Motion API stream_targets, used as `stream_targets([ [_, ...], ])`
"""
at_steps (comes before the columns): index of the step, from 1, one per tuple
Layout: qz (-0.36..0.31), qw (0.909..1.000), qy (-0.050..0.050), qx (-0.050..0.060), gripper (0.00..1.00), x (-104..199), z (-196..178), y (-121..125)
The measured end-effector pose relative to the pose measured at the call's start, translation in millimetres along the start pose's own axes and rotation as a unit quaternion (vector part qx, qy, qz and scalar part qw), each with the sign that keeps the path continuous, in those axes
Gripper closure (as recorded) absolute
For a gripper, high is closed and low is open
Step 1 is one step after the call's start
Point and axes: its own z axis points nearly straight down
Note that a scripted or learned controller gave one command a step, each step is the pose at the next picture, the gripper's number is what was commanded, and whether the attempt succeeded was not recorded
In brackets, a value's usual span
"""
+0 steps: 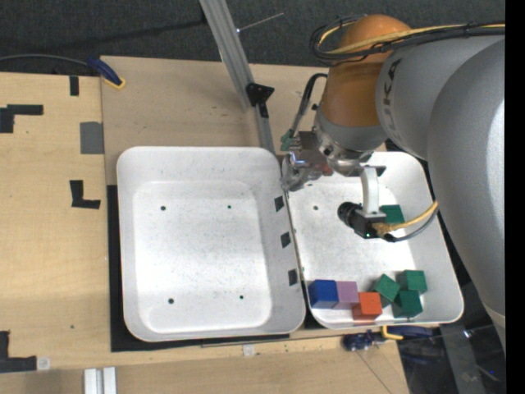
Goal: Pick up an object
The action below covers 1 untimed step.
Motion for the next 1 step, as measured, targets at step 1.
stream_targets([
  [1, -0.001, 1.0000, 0.001, -0.001, 1.00, 51.9, -11.8, 13.8],
])
